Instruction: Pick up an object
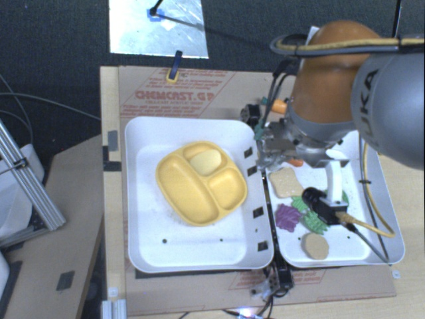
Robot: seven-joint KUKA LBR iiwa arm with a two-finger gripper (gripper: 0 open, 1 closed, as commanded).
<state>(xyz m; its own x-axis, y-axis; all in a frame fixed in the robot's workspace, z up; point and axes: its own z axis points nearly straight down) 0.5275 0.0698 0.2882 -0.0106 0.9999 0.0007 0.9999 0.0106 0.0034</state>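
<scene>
Where the bench begins on the left, one metal frame [30, 191] stands at a slant, and its lower part is cut off by the border. Next come the two white bins, side by side on a pale board [219, 92].

The left bin [143, 244] holds one thing only: a yellow plate [199, 181] with three compartments, lying flat and turned a little. It touches no wall. White floor is free all around it, with the widest room along the near side and the left side.

Over the wall where the two bins meet, at the far corner of the right bin [345, 251], hangs the gripper [273, 150]. The wrist covers it from above, so I cannot tell whether it is open or closed, and I see nothing held in it.

In the right bin I count four loose things. One tan slice [285, 182] lies just beside the gripper, on its near side. One purple piece [287, 216] lies near the left wall, below the slice. One green piece [313, 222] lies just beside the purple one and is partly covered by robot parts. One round tan disc [315, 246] lies closest to the near wall. They are crowded in the left half, with little room between them.

A small orange-red bit shows at the edge of the wrist, too hidden to name.

One arm [392, 105] – grey and orange – covers the far part and the right part of this bin, and what lies under it cannot be seen.
</scene>
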